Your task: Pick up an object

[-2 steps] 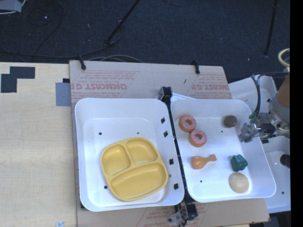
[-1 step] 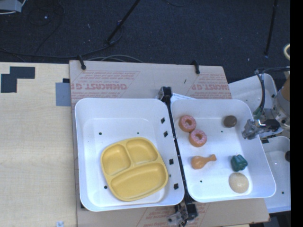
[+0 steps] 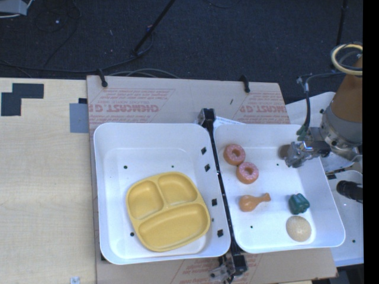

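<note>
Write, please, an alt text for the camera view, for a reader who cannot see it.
Two white bins sit side by side on a bench: the left bin holds a yellow divided plate, and the right bin holds two pink donuts, an orange drumstick toy, a green toy and a cream egg. The robot's hand hangs over the right bin's far right edge.

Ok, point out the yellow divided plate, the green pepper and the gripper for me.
yellow divided plate (image 3: 169, 228): camera view, floor of its largest compartment.
green pepper (image 3: 298, 203): camera view, middle of its body.
gripper (image 3: 292, 155): camera view, at its tip over the right bin.
</note>
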